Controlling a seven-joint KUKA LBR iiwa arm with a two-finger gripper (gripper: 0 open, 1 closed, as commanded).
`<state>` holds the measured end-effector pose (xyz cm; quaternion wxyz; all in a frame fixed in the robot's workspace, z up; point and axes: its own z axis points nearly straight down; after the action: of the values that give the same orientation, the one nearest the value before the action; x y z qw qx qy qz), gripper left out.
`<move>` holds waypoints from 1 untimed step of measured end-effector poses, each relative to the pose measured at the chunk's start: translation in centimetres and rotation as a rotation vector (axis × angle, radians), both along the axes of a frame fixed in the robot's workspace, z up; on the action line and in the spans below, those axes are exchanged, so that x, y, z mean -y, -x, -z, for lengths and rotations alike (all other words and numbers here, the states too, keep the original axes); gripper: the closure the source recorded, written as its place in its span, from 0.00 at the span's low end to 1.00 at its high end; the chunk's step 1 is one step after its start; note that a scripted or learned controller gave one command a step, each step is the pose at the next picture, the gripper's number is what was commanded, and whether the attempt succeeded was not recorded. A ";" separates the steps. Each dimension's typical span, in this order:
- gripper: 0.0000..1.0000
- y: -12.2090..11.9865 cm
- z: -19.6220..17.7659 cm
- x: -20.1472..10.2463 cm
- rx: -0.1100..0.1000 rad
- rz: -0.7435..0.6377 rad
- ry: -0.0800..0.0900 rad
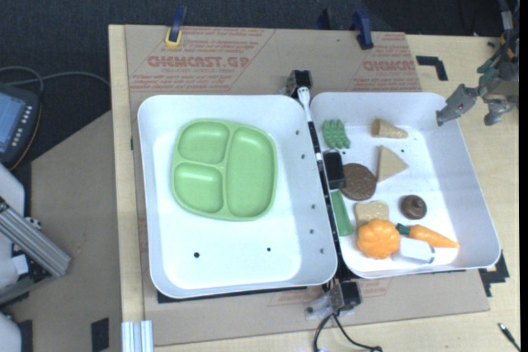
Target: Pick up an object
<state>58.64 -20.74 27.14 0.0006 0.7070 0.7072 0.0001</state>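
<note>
The right bin (462, 169) holds several toy foods: a green pea pod (334, 133), a small cheese wedge (388, 129), a tan triangular slice (391, 164), a brown round patty (358, 181), a square cracker (371, 212), a chocolate donut (412, 206), an orange pumpkin (378, 238) and a carrot (430, 236). My gripper (474, 109) hovers over the bin's far right corner, open, with nothing between its fingers. It is well apart from all the foods.
The left bin (165, 251) holds a green divided plate (224, 169). A black and green strip (337, 192) lies along the divider between the bins. Clamps (174, 29) hold the cardboard base at the back edge.
</note>
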 end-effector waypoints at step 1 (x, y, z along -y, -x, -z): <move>0.00 0.1 4.7 0.8 -0.006 0.001 -0.002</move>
<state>58.56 -21.57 22.41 -0.0024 0.7073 0.7069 -0.0015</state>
